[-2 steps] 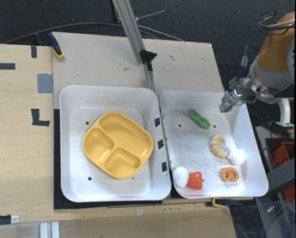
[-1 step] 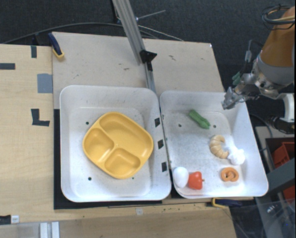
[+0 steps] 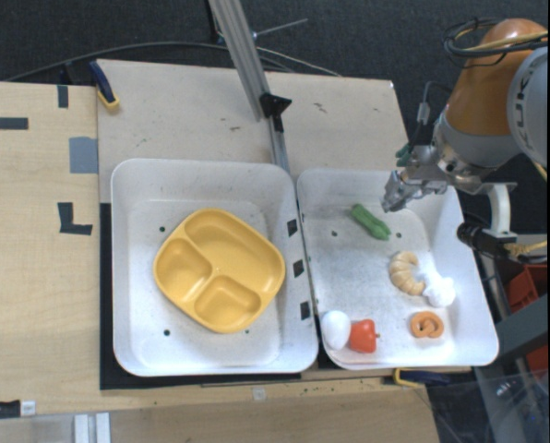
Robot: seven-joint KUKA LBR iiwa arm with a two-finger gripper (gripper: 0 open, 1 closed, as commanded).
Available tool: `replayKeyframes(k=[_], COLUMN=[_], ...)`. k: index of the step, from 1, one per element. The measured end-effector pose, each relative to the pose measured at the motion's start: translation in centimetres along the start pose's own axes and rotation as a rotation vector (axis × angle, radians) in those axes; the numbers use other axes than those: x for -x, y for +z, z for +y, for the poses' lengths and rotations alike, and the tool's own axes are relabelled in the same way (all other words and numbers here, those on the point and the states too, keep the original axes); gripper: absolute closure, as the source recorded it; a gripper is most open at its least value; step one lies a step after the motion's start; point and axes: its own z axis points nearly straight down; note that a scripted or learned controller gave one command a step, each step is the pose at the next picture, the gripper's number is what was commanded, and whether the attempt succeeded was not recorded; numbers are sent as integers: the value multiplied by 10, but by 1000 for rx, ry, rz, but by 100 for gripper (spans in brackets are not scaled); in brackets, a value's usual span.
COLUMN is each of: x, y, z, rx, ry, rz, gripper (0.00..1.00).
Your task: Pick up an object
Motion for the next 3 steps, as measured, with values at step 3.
replayKeyframes(k=[3], x=[-169], y=[5], z=[0], rx=[0], ry=[-3], rz=[1], gripper=[100])
